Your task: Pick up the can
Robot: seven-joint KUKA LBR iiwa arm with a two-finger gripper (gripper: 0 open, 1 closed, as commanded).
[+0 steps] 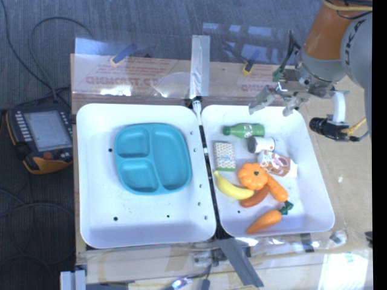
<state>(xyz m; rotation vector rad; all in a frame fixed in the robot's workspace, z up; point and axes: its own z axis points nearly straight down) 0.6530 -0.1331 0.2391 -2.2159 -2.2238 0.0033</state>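
The hand (277,99) hangs over the far edge of the right bin (314,162), at the end of the arm (329,35) that reaches in from the right. Its 2 fingers (261,103) are spread wide and nothing is between them.

The can (261,144) lies on its side in the right bin, in the far half, just in front of the green bottle (243,130) and touching or almost touching it. A red and white packet (277,164) is just beside it on the near side, and the pumpkin (252,176), banana (231,186) and carrots (266,220) are nearer to the camera. The left bin (97,222) has a blue tray (151,157).

From the hand, the can lies toward the camera and a little to the left, with the bottle between them. The long axis of the can seems to run left to right in the view, with a pale end face turned to the right. So I judge that the hand must come forward over the bottle, go down, and close across the short width of the can. The bottle and the packet leave little room for the fingers, and this could make the grasp fail.
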